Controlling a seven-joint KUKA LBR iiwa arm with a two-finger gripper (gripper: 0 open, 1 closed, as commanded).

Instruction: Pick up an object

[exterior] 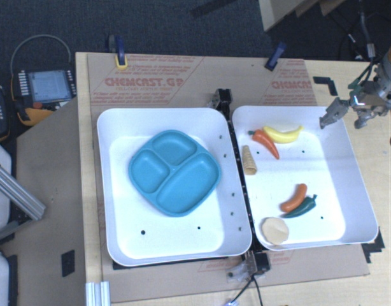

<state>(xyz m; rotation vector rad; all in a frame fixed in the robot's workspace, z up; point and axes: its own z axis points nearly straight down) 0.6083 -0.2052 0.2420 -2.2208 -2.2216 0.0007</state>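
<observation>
Dark carpet surrounds the brown desk [183, 75], where the claw [346, 113] hangs released over the right bin's [348, 190] far right corner, holding nothing. Left of it a banana [283, 133] lies across the bin touching a red pepper [267, 143]; the left bin [119, 222] bears a blue tray [174, 172].

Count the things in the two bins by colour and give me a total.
Blue: 1, the plate
Yellow: 1, the banana
Orange-red: 2, the pepper and the sausage
Green: 1, the chilli
Tan: 2, the cone and the disc
Total: 7
</observation>
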